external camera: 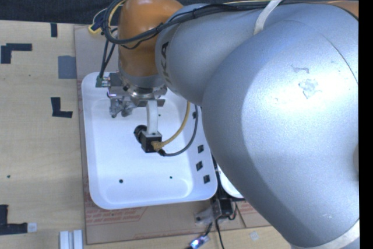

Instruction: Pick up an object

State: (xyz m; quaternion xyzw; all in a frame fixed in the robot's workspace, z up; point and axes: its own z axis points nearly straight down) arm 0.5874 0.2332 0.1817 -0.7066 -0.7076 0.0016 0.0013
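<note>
My gripper (137, 121) hangs low over the upper middle of the left white bin (105, 183), under the orange band (141, 32) of the wrist. A white bar with a black block (148, 140) at its end and a yellow cable reaches down towards the bin floor. The big grey arm covers the bin's right side and everything to the right of it. On the bare floor of the bin I see two small dark dots (120, 181).
The wooden bench (35, 143) lies to the left, with black tape marks and a grey patch (67, 66). Several small black squares (201, 165) line the bin's right wall. Cables hang by the bin's front right corner (213, 213).
</note>
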